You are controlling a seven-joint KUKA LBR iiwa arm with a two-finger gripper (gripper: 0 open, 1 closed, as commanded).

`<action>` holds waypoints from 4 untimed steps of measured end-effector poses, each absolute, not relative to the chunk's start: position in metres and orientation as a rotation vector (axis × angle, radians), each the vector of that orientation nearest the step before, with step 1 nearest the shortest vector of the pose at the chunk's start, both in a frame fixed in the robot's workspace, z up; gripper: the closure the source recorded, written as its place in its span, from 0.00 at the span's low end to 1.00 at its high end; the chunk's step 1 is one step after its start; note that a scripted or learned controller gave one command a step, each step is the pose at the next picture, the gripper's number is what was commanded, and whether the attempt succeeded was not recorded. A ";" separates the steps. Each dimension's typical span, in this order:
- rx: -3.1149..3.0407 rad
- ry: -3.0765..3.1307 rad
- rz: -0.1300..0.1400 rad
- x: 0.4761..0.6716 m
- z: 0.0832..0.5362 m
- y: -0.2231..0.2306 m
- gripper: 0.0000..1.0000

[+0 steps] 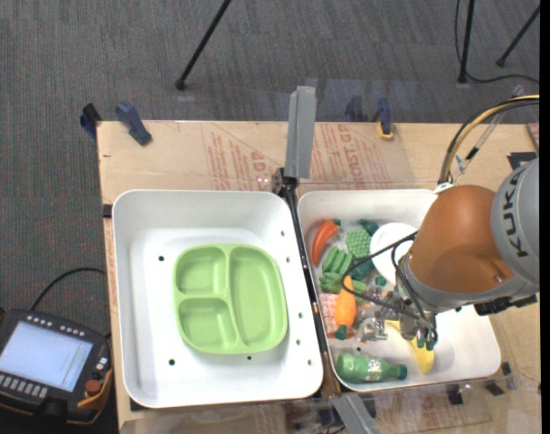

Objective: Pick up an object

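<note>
One green tray [230,298] in left bin [139,233]; one green bottle [372,367] in right bin [478,355].

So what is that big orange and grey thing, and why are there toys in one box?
That is a robot arm, photographed by one camera fixed above the bench and looking down. It reaches in from the right. Its end effector hangs low over the right bin, which holds a pile of toy food, including a green bottle, something yellow and an orange piece. The arm's job is to pick one up. I can't tell whether it grips anything. The left bin holds a green divided plate. The screen at the bottom left is a handheld controller.
</note>
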State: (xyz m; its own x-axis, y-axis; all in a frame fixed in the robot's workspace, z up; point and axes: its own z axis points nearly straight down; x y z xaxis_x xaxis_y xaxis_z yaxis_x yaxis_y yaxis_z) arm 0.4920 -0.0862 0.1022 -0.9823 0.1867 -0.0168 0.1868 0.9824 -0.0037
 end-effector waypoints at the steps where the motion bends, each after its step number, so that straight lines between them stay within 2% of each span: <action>1: 0.292 3.117 0.000 0.516 0.252 -0.089 1.00; 2: -0.328 3.130 0.005 0.488 0.105 -0.088 1.00; 3: -0.327 3.104 -0.004 0.496 0.112 -0.088 0.00; 4: 0.008 3.114 -0.007 0.498 0.095 -0.087 0.00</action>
